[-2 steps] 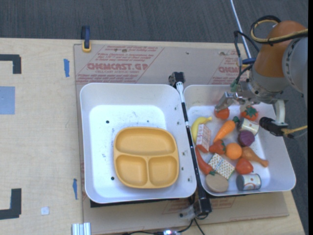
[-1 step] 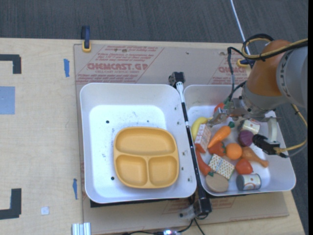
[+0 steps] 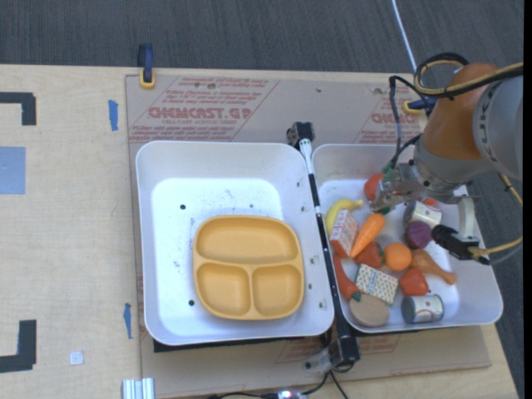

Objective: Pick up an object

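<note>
The arm's wrist covers the back of the right bin [image 3: 486, 306], and the gripper [image 3: 389, 196] beneath it is too dark and crowded to tell how it is set. It hangs low over the toy food, just above the carrot [image 3: 367, 234]. The left bin [image 3: 150, 223] holds a yellow divided tray [image 3: 248, 266].

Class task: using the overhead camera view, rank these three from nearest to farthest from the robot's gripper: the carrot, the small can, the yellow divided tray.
Measured from the gripper:
1. Carrot, just below it in the right bin.
2. Small can, at that bin's front corner.
3. Yellow divided tray, across in the left bin.
</note>
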`<state>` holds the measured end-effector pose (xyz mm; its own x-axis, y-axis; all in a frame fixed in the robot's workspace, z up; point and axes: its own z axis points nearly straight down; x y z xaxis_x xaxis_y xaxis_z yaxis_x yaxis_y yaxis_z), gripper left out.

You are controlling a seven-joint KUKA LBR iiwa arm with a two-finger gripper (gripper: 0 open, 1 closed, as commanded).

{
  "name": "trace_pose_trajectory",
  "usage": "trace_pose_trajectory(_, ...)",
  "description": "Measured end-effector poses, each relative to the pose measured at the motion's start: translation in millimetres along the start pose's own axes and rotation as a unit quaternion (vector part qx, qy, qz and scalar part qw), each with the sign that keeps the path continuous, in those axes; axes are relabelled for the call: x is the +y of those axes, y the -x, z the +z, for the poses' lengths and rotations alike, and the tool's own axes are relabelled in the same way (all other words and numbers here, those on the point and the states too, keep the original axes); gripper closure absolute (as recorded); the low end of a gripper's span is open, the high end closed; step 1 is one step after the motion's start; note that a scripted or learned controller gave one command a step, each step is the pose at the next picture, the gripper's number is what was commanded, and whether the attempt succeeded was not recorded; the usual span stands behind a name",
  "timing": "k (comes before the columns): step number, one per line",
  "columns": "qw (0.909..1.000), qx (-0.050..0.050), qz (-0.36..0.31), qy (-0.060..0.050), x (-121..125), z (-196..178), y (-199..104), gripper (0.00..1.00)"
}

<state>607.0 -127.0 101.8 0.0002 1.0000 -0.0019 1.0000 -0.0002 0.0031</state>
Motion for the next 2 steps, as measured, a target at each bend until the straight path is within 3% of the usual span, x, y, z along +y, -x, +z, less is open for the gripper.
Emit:
trace_pose_trajectory(1, 1.0000, 0.000, 0.000, 0.000, -0.1, 0.1, 0.0, 0.00)
trace_pose_trajectory(2, 1.0000, 0.000, 0.000, 0.001, 0.7, -9.8, 0.0, 1.00)
